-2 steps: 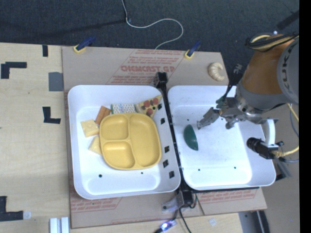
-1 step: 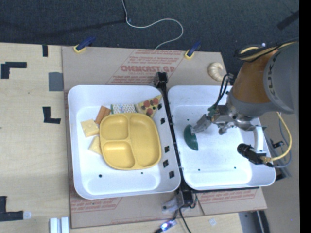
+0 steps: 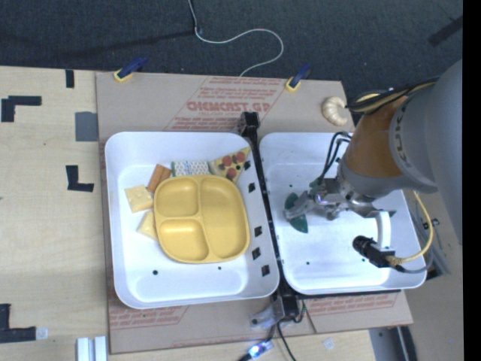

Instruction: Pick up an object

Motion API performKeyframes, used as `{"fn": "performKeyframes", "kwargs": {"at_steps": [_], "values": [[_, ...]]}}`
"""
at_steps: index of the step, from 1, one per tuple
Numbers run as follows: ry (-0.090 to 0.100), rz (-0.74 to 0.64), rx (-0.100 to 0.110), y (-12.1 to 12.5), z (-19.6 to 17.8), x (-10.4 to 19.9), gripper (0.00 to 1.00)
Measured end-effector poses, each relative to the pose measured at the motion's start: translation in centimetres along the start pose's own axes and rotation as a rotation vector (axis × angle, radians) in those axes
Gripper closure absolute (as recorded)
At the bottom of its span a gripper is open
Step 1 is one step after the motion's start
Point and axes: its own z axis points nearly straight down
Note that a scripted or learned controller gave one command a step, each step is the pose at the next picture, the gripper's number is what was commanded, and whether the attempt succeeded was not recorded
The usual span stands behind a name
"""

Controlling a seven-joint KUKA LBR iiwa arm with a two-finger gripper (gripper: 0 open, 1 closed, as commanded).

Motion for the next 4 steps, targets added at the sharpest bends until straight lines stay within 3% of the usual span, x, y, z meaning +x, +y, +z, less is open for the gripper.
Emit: {"fn": "performKeyframes", "kwargs": {"at_steps": [1, 3, 4], "values": [[0.001, -0.001, -0.003, 0.1, -1.3, 0.0, 1.00], [-0.001, -0.001, -0.012, 1.2, -13.0, 1.1, 1.00], [0.000, -0.001, -0.006, 1.2, -13.7, 1.2, 1.00]]}}
